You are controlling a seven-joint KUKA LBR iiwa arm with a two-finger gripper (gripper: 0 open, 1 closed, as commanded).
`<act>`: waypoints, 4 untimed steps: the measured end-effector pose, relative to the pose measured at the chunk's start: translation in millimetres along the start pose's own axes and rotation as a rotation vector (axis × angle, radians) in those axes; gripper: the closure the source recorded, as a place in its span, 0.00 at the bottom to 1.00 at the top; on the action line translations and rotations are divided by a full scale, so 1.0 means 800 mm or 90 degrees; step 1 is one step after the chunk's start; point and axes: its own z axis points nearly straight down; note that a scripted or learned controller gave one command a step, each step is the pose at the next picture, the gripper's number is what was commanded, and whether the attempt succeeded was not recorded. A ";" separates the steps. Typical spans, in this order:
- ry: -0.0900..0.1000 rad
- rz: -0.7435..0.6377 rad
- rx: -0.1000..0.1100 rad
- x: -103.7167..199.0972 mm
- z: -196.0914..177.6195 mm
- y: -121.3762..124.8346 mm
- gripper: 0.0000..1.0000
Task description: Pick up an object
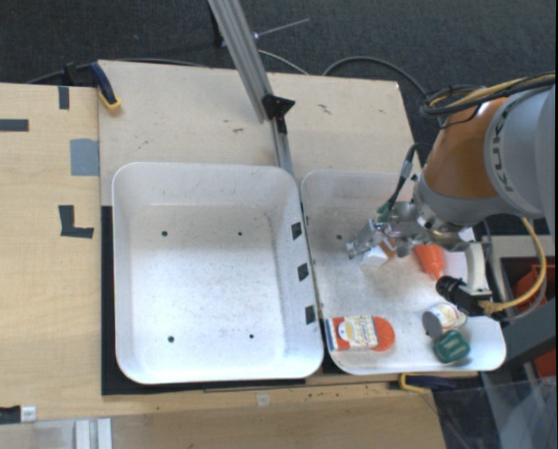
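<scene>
My gripper hangs low over the middle of the right bin, at the end of the grey arm with its orange band. A small white item lies right beneath the fingers. An orange carrot-like object lies just right of the gripper. A red and white packet rests at the bin's front edge. A grey and white piece and a green object sit in the front right corner.
The left bin stands beside the right one, with a shared wall between them. A slanted metal rod reaches down to the back edge between the bins. Cables run behind the arm at the right.
</scene>
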 end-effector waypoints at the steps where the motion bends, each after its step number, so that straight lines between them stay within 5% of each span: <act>1: -0.005 0.000 -0.017 -0.003 0.039 0.007 0.00; 2: -0.006 0.000 -0.020 -0.003 0.026 0.009 1.00; 4: -0.001 0.000 -0.007 -0.009 -0.104 0.011 1.00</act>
